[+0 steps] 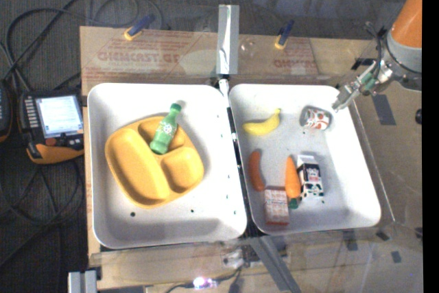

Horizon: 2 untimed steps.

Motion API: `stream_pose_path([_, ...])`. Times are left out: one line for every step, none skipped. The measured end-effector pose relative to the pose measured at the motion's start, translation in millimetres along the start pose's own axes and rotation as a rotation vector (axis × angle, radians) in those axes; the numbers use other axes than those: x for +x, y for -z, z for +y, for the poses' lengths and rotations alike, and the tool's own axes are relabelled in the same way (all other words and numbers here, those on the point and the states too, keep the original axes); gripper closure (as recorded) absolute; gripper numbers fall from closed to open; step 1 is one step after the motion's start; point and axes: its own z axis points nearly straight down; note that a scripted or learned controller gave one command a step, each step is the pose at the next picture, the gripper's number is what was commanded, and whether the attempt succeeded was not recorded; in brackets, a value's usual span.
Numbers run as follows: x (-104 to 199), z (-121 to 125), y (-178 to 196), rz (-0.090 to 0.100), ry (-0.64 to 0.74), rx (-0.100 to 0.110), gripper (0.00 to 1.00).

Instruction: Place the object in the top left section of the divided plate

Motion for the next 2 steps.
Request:
stream_pose_path([0,0,0,0.000,0.000,0.000,0.00])
stream_pose_path([63,92,-13,0.004,-0.016,0.002,0.00])
